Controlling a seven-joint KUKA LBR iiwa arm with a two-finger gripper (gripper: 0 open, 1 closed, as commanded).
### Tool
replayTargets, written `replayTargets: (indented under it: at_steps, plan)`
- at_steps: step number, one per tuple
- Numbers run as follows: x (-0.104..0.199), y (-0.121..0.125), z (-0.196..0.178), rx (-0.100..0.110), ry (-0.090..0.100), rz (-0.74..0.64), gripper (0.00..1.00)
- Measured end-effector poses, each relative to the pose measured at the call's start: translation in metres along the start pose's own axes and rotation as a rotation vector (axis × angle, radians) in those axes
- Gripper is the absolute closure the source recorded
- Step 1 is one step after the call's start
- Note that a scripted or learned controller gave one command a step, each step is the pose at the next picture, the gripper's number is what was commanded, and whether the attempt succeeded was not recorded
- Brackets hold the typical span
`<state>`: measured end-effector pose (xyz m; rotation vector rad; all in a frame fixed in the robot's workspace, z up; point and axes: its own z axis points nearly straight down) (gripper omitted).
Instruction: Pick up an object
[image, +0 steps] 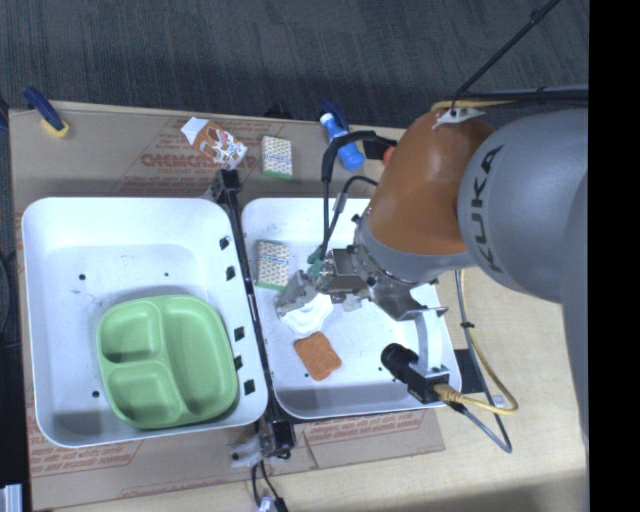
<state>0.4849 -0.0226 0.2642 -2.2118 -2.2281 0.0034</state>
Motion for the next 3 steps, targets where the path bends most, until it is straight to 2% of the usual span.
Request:
replayTargets:
  at_steps: [1,2,3]
  plan:
    - [0.004,-0.008,0.015,-0.001,0.0,0.001,0.0]
    - [-0.014,0.051,-0.016,-0.003,0.0,0.0,0.0]
    - [-0.012,-0.001,0.046,0.002,0.0,0.001,0.0]
